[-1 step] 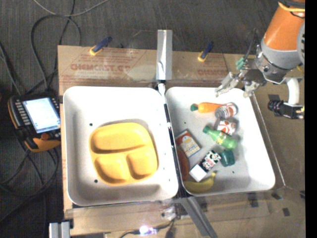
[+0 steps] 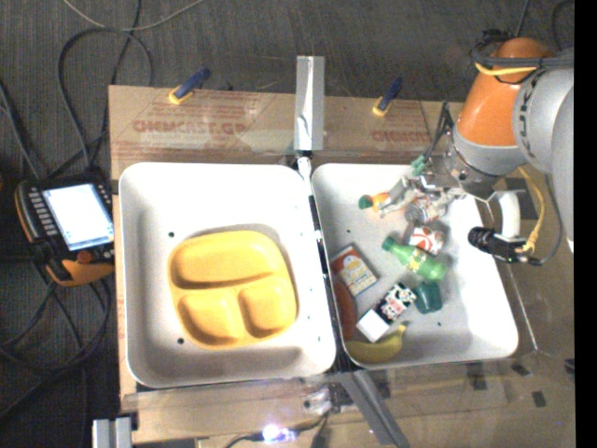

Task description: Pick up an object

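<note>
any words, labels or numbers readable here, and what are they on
Red print on the clear sheet behind the bins: too faint to read.
Label on the red packet: too small to read.
Handheld screen left of the bench: washed out, unreadable.
No text can be quoted.

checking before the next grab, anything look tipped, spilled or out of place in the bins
Nothing spilled or broken. The green bottle lies on its side in the right bin, and the banana sits jammed against that bin's near wall. The yellow tray lies flat in the left bin.
</note>
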Tool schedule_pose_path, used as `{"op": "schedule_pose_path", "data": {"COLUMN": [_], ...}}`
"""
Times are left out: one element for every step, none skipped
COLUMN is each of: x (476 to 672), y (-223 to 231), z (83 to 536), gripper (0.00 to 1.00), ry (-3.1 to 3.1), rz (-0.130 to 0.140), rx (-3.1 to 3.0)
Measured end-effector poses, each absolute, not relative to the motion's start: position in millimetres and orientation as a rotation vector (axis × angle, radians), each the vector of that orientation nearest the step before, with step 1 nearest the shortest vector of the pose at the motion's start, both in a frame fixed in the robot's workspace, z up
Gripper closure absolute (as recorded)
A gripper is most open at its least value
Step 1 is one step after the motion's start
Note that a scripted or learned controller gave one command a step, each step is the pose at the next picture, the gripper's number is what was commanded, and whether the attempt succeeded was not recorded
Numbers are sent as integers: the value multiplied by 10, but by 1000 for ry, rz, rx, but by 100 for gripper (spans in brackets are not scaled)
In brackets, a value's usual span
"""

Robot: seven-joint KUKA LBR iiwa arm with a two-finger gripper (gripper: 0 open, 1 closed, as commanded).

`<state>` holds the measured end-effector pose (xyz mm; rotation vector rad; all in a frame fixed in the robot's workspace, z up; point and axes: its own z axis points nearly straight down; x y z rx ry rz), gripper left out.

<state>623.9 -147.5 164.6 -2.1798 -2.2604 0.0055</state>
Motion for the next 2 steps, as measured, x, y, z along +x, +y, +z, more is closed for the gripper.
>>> {"op": "schedule_pose_path", "data": {"x": [6449,6513], "y": [-1786,-1843], "z": [1085,888], "gripper": [0,0], "ry": [-2434,-2509], "rz": [-1,1], "rx": [-1985,-1904]}}
